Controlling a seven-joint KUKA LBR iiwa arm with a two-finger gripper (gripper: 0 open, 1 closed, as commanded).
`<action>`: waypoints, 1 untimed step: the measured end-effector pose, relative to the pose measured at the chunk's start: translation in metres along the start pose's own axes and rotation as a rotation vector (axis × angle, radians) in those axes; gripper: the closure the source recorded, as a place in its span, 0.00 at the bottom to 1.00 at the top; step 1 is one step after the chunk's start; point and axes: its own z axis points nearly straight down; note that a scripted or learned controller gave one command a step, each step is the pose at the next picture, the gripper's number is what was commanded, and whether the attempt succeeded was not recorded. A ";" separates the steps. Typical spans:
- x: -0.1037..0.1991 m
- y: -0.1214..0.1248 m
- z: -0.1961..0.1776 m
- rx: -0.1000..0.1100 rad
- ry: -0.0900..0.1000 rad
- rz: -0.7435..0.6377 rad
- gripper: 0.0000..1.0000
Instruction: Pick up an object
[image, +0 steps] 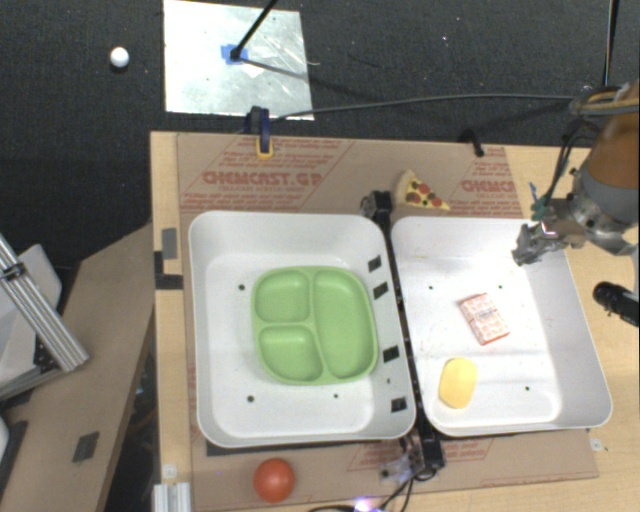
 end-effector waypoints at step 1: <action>0.054 0.010 -0.012 0.003 0.003 -0.005 1.00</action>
